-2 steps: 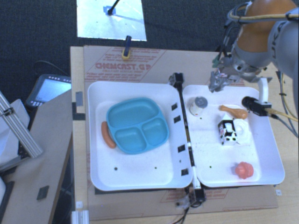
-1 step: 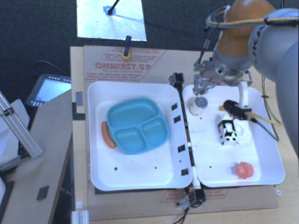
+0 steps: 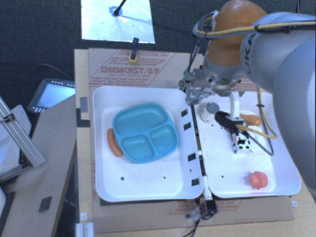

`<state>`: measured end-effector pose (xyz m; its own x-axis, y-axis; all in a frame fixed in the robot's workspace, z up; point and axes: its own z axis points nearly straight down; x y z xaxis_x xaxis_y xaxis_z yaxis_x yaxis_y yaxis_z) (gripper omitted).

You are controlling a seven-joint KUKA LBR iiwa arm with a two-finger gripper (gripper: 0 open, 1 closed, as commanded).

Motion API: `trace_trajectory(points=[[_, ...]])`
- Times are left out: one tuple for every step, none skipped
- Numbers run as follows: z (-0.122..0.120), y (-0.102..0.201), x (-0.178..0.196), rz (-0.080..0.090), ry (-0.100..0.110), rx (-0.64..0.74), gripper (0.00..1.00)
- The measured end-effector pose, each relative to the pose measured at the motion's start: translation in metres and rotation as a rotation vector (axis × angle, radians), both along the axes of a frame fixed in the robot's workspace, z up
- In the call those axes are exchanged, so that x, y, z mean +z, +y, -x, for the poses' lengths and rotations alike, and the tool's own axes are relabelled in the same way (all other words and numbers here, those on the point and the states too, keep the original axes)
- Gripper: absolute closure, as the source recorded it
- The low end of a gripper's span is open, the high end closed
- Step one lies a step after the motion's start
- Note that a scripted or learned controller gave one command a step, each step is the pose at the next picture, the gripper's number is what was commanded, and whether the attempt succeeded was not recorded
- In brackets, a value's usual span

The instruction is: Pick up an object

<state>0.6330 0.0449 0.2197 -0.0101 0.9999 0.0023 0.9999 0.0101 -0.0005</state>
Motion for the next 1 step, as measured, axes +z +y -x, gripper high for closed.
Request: trace_trajectory(points=[[0.0109,0.057,0.0012,0.001,-0.001,-0.001,1.0]])
